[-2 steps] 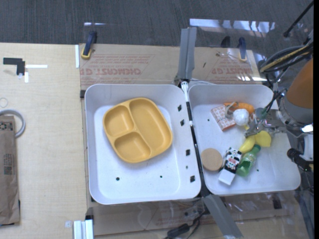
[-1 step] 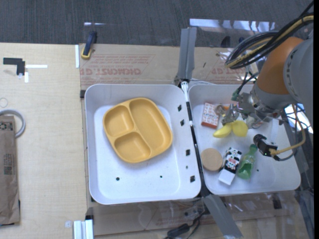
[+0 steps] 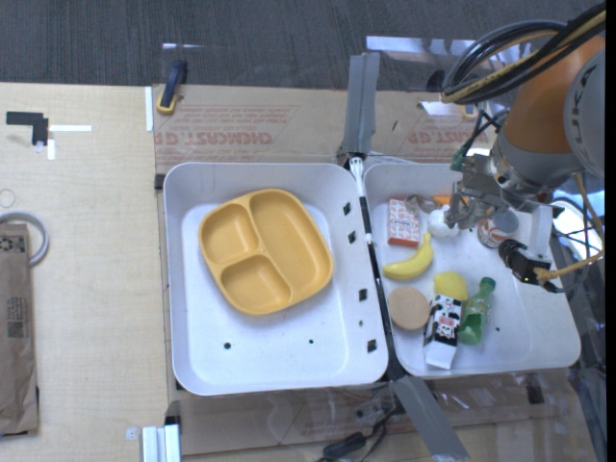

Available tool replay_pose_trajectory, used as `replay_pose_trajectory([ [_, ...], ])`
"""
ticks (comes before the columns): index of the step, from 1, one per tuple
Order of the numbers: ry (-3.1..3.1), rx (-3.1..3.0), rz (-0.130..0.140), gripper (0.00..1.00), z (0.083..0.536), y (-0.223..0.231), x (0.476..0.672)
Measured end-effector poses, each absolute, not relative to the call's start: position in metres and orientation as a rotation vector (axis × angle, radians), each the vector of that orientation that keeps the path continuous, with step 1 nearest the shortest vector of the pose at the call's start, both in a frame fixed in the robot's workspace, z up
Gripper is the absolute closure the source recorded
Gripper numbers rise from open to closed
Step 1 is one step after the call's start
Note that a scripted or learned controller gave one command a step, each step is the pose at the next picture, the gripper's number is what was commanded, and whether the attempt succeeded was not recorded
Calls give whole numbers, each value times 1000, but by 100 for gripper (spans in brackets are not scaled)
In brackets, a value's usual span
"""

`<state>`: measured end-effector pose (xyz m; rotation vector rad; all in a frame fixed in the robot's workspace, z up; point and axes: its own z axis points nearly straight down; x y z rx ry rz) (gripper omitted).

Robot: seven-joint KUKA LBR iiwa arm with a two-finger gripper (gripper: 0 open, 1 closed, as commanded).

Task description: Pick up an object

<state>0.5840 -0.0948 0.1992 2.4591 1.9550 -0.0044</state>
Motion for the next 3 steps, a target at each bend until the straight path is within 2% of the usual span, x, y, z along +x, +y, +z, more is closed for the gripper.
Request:
replay_pose_trajectory([
  [1, 1955, 2460, -5, 0, 199, -95, 584],
  [2, 2250, 2193, -3, 0, 91, -104, 572],
  [3, 2569, 1808, -1, 0, 92, -123, 564],
])
